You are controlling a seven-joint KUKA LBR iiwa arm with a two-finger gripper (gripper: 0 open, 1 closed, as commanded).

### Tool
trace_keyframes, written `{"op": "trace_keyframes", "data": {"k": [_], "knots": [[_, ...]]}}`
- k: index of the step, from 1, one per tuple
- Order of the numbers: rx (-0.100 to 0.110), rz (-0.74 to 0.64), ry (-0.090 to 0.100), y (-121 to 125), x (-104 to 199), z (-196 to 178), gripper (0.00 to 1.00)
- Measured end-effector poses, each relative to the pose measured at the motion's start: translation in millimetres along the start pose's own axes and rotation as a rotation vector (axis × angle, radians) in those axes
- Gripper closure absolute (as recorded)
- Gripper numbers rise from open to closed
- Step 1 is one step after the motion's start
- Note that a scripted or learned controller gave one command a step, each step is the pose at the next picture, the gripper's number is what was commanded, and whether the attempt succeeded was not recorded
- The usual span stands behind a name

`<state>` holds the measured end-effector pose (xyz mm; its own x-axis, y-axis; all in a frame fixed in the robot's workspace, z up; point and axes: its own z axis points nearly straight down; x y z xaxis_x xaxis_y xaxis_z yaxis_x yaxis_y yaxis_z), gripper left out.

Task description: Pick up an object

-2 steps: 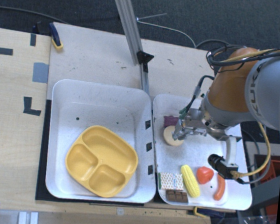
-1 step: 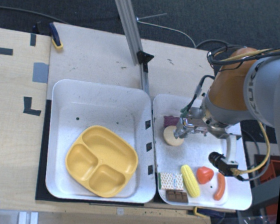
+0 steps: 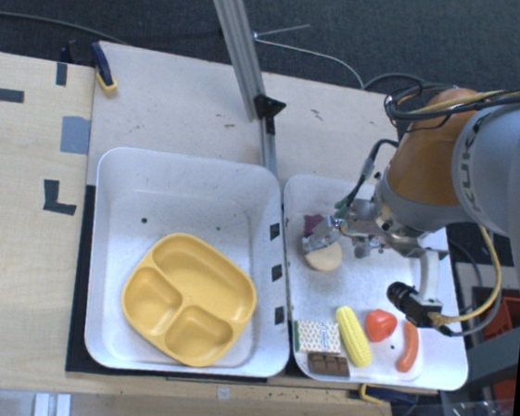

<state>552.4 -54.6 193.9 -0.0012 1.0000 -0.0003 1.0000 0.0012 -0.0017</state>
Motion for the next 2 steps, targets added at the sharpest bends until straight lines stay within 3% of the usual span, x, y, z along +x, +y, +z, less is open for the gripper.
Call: {"op": "trace_keyframes", "data": {"k": [1, 2], "knots": [[0.007, -0.004, 0.003, -66, 62, 6, 0.0], [0.001, -0.008, 0.003, -56, 135, 6, 0.0]]}}
